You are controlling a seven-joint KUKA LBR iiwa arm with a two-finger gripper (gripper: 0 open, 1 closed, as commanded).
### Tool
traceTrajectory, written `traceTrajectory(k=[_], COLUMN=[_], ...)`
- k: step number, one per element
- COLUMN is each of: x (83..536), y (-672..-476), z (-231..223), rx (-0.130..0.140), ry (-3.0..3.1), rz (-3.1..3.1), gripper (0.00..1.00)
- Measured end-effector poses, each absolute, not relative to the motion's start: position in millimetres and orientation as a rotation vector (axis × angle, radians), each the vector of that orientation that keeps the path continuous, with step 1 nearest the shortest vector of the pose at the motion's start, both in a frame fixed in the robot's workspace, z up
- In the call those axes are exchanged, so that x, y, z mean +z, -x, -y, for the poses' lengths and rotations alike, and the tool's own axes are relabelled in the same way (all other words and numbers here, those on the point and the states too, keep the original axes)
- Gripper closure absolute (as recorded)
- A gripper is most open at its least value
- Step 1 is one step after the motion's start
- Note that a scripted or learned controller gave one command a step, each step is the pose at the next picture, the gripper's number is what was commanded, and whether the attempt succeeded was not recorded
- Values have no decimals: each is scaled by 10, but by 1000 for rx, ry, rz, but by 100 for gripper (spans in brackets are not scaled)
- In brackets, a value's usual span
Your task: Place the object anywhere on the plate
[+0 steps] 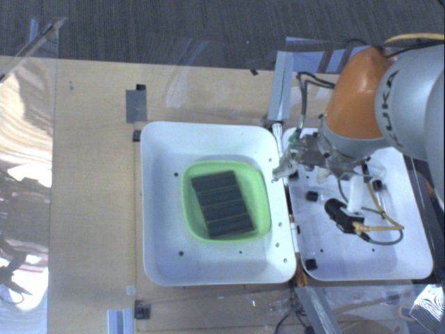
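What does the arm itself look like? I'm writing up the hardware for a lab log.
The arm is smooth, rounded grey metal with a glossy orange band above the wrist and part of the dark KUKA lettering on its casing. Thin dark cables run along the wrist. The gripper is a small pale metal assembly.

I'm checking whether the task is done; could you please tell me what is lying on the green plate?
A dark ridged block lies on the green plate, at a slant, inside its rim. The plate's middle is covered by it, so what is under the block cannot be seen.
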State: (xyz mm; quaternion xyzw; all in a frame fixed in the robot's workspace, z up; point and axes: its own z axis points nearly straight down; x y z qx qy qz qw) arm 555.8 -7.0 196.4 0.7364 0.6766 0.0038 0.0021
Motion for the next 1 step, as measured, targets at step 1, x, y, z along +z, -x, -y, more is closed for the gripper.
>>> traceTrajectory(k=[1], x=[2102], y=[-5747], z=[1564], rx=[6], ry=[-2191], rz=[-2241], gripper=[0])
